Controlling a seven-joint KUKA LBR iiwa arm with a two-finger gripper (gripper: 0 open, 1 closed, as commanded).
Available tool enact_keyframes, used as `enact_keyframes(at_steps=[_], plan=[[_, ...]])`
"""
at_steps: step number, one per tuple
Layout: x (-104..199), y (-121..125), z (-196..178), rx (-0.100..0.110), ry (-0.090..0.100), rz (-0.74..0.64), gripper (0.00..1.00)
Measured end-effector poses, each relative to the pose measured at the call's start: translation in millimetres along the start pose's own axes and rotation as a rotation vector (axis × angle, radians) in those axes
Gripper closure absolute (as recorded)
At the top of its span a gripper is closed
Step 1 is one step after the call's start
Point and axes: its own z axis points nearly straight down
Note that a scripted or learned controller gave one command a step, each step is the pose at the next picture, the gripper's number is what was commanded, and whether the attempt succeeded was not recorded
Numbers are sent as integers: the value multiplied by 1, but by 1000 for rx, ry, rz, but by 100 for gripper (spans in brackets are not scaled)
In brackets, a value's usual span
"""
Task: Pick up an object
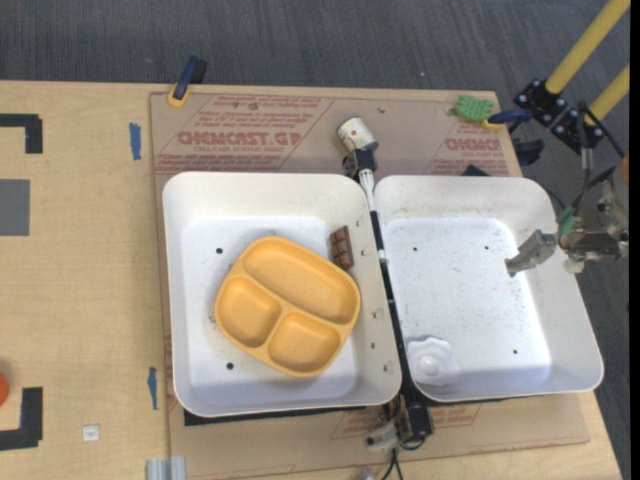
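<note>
yellow divided plate (288, 306) sits in left bin (190, 268), brown block (341, 248) at its 1 o'clock; small white piece (432, 360) in right bin (560, 358) at 6; gripper (540, 250) at 3 o'clock edge, holding nothing, finger spread honestly can't tell

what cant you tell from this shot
- Gripper at the right bin edge: too small and blurred to read.
- Brown object in the left bin: partly hidden behind the yellow tray.
- White object: blends into the bin, shape unclear.
</note>
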Motion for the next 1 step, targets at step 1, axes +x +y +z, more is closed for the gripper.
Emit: enact_keyframes(at_steps=[1], plan=[[-36,-23,67,4,2,458,0]])
